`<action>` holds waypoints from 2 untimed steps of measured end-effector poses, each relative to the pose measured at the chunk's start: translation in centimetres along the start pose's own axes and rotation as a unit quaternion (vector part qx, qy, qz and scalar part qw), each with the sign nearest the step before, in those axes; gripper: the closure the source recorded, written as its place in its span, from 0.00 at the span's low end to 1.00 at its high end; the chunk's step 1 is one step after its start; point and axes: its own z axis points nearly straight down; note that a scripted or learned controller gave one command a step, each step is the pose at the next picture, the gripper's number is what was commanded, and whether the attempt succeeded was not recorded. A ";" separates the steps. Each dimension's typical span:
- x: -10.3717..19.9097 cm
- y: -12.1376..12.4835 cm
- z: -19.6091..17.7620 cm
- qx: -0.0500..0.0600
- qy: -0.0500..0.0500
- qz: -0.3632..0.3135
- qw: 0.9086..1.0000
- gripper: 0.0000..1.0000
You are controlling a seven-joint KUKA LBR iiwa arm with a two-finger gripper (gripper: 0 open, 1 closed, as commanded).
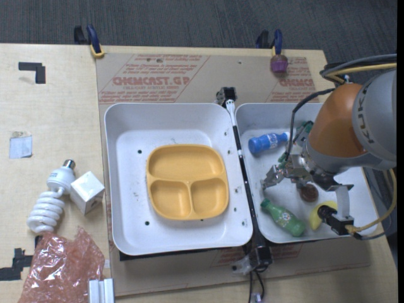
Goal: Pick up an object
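Camera view: tool in rt bin, brown obj maybe half-hidden by arm.

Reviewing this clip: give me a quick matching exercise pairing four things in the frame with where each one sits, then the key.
Things:
1. yellow divided plate
2. blue bottle
3. green bottle
4. spiral light bulb

Places:
A. right bin, far end
B. on the bench, left of both bins
C. left bin, middle
D. right bin, near edge

Pairs: 1-C, 2-A, 3-D, 4-B
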 end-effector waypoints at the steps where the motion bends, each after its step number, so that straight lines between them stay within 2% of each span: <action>1: 0.0 -5.3 0.0 0.000 0.000 0.000 1.000 0.00; 2: -1.7 -1.3 0.0 -0.001 0.000 -0.001 1.000 0.00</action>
